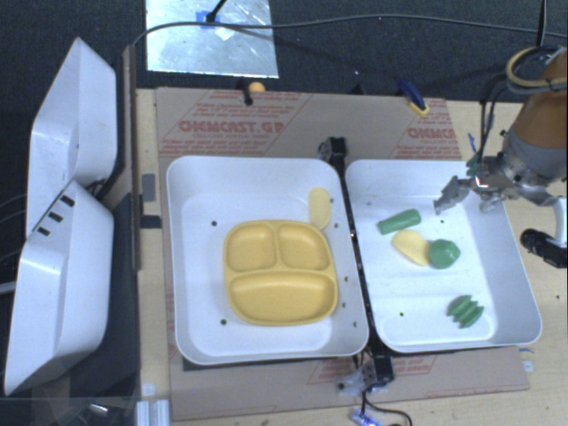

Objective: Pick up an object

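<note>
The only legible writing is on the brown cardboard sheet under the bins, where red block letters read "CHEMCAST GP" at the upper left, with a second, partly hidden "CHEMCAST" print toward the upper right. The two shallow white bins look like smooth, glossy moulded plastic with rounded corners and raised rims. The left bin holds a yellow divided plate, a matte plastic tray with soft rounded edges, two small compartments at the back and one wide one in front; a pale yellow oblong piece lies just beyond its upper right corner. The right bin holds the small toy-like pieces that could be picked: a green cylinder lying on its side, a yellow wedge-shaped lump below it, a round green ball touching that lump's right end, and a ribbed green piece with ridged folds, well apart near the front. The gripper, grey metal below the arm's orange band, hangs over the upper right part of the right bin, above and to the right of the green cylinder, and nothing sits between its fingers; how far apart they stand cannot be made out. A crinkled silver foil sheet lies on the dark floor behind the bench.
</note>
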### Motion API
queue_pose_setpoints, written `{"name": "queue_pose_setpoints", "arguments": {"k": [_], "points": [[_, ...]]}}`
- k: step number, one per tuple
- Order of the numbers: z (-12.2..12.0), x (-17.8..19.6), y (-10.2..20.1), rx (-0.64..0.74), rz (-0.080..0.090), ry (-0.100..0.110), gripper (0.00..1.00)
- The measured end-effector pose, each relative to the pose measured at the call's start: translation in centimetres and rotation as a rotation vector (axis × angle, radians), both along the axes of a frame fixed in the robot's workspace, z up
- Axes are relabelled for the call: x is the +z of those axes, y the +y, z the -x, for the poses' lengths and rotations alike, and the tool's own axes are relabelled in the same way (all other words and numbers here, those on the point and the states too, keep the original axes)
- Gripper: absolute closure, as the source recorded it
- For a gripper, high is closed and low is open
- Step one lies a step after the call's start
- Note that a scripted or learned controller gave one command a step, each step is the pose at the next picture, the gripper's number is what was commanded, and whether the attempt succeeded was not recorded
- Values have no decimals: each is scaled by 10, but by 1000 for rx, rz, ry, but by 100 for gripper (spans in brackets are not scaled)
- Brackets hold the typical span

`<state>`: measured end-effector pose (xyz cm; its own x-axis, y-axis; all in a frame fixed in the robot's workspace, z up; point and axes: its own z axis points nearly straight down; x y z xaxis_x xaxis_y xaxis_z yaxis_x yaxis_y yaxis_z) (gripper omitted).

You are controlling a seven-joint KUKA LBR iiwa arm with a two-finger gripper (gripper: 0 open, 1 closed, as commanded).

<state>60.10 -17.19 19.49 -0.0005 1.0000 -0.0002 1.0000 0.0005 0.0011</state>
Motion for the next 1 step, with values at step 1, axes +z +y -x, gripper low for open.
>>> {"name": "queue_pose_setpoints", "arguments": {"k": [1], "points": [[9,72,48,4,0,-5,0]]}}
